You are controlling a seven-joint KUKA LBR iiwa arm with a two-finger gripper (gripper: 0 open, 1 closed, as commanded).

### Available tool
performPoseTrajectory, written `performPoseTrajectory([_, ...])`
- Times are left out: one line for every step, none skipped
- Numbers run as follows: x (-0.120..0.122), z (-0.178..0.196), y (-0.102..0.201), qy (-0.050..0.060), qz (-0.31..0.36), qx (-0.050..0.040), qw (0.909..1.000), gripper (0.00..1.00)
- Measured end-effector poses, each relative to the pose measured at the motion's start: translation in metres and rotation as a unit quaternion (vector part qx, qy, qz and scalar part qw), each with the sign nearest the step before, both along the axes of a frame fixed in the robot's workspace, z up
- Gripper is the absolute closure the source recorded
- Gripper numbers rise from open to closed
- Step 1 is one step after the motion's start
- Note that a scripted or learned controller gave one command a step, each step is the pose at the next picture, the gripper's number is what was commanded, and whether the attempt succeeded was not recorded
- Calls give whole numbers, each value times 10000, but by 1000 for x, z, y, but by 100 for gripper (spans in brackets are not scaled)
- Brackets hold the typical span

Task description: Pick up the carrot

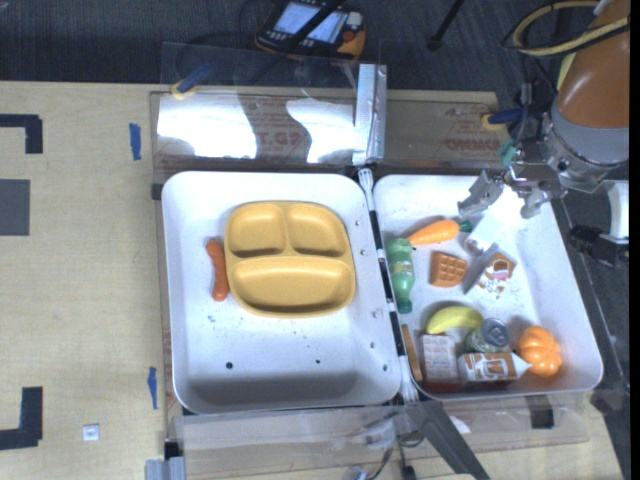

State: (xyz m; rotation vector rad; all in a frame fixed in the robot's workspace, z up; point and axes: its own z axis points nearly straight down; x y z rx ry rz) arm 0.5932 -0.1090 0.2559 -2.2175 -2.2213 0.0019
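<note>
**Observer:** Why two bins?

**Me:** I'd guess one feeds, one receives. The left bin [190, 368] bears a yellow divided plate [290, 256] with a sausage [217, 269] beside it. The right bin [575, 298] holds the clutter.

**Observer:** And the carrot?

**Me:** The carrot [436, 232] lies in the right bin's upper part, near the green bottle [401, 273] — untouched.

**Observer:** The gripper?

**Me:** The gripper [507, 196] hovers just right of the carrot, spread apart and holding nothing — I'd judge it poised for the approach.
</note>
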Motion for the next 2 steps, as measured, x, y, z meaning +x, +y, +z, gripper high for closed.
performPoseTrajectory([26, -145, 8, -25, 264, -8, 9996, 0])
performPoseTrajectory([79, -155, -3, -136, 1028, 0, 9946, 0])
